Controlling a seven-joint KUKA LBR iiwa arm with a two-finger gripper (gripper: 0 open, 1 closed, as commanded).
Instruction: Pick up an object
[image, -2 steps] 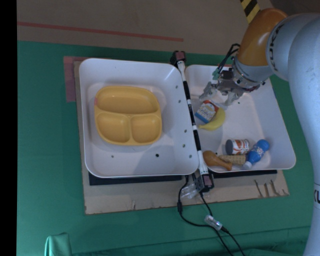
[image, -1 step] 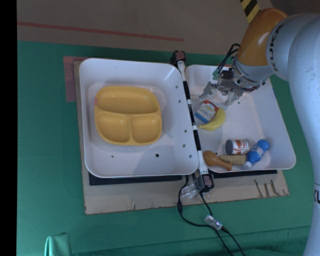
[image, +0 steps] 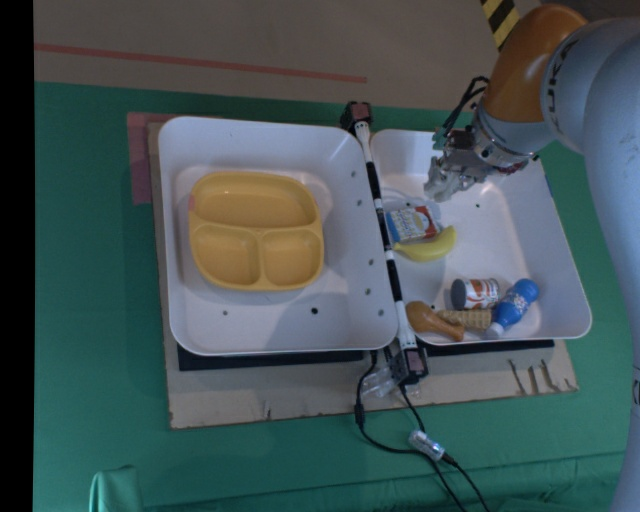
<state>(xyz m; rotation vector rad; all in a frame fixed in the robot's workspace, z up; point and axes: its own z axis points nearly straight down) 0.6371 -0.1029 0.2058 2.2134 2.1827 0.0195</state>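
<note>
On the green bench the right bin holds the banana near its left edge, not yet picked, while the gripper hovers above, seemingly empty; its opening I cannot tell

Grey arm reaches in, gripper pointing down.

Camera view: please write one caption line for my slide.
Gripper poised over the right bin above a banana, can and bottle; yellow tray in left bin.
</note>
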